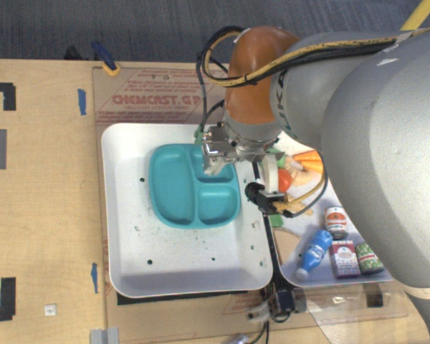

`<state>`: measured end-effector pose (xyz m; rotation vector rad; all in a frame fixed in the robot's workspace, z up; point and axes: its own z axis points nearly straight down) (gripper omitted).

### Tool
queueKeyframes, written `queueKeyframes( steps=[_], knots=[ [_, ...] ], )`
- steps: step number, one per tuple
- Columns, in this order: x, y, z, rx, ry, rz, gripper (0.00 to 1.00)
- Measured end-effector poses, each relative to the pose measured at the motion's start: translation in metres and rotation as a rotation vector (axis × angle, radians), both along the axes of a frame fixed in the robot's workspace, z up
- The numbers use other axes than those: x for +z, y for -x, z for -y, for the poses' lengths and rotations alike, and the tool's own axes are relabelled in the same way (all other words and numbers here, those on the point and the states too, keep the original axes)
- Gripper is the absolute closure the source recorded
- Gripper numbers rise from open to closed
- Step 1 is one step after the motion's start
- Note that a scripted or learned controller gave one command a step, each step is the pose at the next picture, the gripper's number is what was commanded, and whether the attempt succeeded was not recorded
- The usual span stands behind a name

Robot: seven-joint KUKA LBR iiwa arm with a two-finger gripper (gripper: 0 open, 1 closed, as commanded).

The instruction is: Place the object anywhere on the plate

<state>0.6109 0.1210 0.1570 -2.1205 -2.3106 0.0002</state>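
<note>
A teal plate [179, 192] with three compartments lies in the left white bin [129, 249], toward its upper middle. My gripper [213, 163] hangs over the plate's upper right compartment, close to the bin's right wall, with the arm's orange band directly above it. The arm hides the gripper's tips, and I make out nothing held there. In the right bin [301, 274] lie an orange and white toy food item [304, 165], a blue bottle [314, 252], a small red-and-white can [336, 222], a dark red box [344, 258] and a green packet [369, 259].
The big grey arm covers most of the right bin's upper and right side. Brown cardboard [150, 95] lies behind the left bin. The wooden bench [36, 192] stretches to the left, with black tape marks on it.
</note>
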Motion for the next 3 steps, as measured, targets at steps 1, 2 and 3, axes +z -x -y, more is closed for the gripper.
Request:
queueKeyframes(
  steps=[1,2,3],
  knots=[
    [-0.042,-0.044,-0.035,-0.265,0.005,0.023,1.0],
    [0.059,-0.036,-0.107,-0.522,0.001,0.008,1.0],
    [-0.036,-0.056,-0.104,-0.088,0.005,0.004,1.0]
  ],
)
